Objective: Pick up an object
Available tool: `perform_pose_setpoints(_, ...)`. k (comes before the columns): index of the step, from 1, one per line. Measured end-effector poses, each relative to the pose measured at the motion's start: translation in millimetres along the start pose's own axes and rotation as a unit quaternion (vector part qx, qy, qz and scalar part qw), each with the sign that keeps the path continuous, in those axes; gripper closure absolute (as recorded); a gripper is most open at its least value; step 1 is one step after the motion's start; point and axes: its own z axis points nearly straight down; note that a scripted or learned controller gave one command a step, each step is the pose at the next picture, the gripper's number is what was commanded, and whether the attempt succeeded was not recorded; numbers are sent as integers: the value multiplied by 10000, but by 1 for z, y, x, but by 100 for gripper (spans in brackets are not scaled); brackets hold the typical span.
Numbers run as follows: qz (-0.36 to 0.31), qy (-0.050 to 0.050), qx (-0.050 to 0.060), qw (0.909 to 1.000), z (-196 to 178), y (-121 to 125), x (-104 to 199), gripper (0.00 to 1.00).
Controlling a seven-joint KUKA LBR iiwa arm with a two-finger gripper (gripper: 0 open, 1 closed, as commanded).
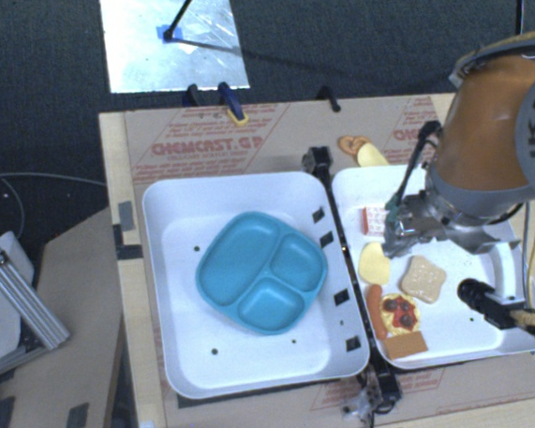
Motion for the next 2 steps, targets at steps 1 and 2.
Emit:
perform_pose_setpoints(1, -11, 5, 37, 10000, 18, 17, 23, 100)
perform_pose_setpoints(2, 31, -2, -39, 10000, -106, -16, -22, 100)
